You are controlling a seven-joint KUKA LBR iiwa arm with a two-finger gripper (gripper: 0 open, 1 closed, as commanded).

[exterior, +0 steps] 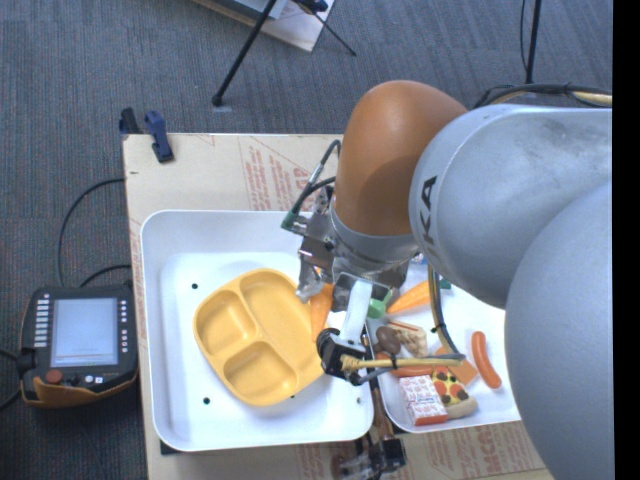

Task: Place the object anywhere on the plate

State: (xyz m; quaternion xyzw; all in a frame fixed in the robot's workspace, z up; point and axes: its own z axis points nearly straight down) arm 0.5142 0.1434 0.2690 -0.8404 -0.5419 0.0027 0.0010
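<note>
Plate (250, 340) — yellow, sectioned — in left bin (172, 408); end effector (312, 286) at its right rim, grip unclear.

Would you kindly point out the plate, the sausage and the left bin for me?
plate (250, 334): camera view, near its centre.
sausage (487, 360): camera view, middle of its length.
left bin (178, 303): camera view, bare floor left of the plate.

1. Two white bins: left bin (172, 388), right bin (492, 400).
2. One yellow plate (255, 338), with three compartments.
3. Two orange pieces: left piece (319, 314), right piece (408, 298).
4. One sausage (487, 360).
5. One pizza slice (457, 388).
6. One red-and-white box (424, 398).
7. One brown item (402, 338), kind unclear.
8. One blue clamp (156, 134).
9. One pendant (80, 340).
</note>
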